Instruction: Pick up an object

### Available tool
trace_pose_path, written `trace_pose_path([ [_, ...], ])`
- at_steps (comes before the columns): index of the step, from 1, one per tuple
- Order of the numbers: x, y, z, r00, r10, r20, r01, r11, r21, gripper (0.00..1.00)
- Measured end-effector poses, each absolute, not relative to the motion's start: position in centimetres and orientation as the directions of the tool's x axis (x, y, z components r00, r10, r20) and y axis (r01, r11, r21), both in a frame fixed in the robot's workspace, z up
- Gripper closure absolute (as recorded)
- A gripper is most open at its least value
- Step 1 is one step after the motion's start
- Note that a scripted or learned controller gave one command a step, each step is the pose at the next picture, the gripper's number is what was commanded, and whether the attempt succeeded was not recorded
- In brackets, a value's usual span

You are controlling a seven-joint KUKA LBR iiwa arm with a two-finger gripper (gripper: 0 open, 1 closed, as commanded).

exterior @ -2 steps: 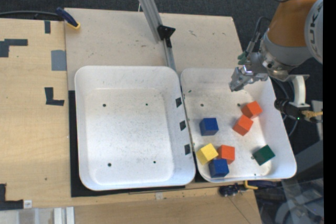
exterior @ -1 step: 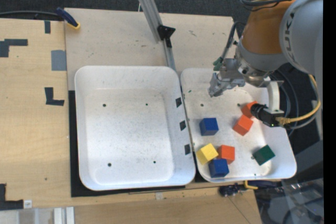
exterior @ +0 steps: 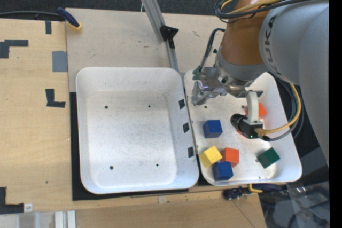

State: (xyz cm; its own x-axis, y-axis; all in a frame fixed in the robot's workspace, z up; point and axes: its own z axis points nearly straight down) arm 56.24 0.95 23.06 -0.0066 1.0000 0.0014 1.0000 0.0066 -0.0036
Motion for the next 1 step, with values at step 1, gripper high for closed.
trace_pose_path([
  [1,55.56,6.27,22.01,-0.007,1.0,0.001,1.0,0.007,-0.003,1.0],
])
